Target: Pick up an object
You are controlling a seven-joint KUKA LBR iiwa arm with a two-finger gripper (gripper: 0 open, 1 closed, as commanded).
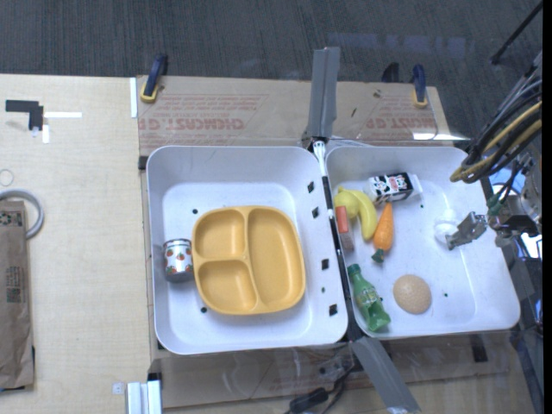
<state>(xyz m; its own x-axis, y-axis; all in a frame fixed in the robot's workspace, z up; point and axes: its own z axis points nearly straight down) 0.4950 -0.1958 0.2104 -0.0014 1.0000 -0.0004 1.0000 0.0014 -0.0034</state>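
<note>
Two white bins (pixel 164 257), one yellow tray (pixel 250 259), one can (pixel 178 259), one banana (pixel 360 210), one carrot (pixel 384 228), one green bottle (pixel 367 298), one egg (pixel 412 293), one small carton (pixel 392 185).

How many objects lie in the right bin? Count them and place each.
6: banana, carrot and a slim stick near the divider, cow-print carton behind them, green bottle and egg at front.

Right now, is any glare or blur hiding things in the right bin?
Camera view: even, soft light; the right bin floor is bright white but nothing washes out; banana, carrot, egg and bottle read sharply; the tool looks small and slightly soft.
</note>
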